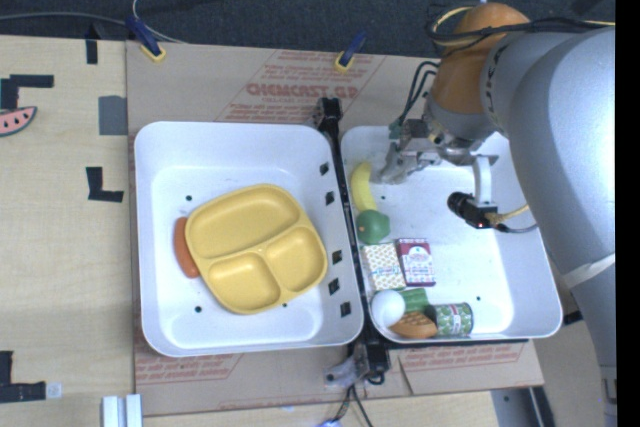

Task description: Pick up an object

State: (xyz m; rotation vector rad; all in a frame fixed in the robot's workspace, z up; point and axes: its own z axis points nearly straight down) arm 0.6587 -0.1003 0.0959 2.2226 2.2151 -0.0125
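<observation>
Presently, the approach step is judged to be in hand: the gripper (pixel 392 167) is lowered into the upper left part of the right bin (pixel 520 310), and no object is seen between its tips. Whether it is wide or narrow cannot be told from this view, since the tool is small and blurred against the white floor.

The likeliest target is taken to be the yellow banana-like piece (pixel 361 186), which lies just beside the gripper against the bin's left wall. A green round object (pixel 373 226) lies just below it. Further down are found a patterned packet (pixel 383 265), a small red-and-white box (pixel 416 262), a white egg-like item (pixel 388 304), an orange piece (pixel 415 324) and a green-labelled can (pixel 452 318).

For the next move, a short descent and a centring over the yellow piece are called for before closing. The grasp is hindered by the bin wall and the black divider clips (pixel 330 115) close on the left, and by the green object touching or nearly touching the target.

In the left bin (pixel 160 215), a yellow divided tray (pixel 255 245) is laid over an orange item (pixel 184 248), well apart from the gripper.
</observation>
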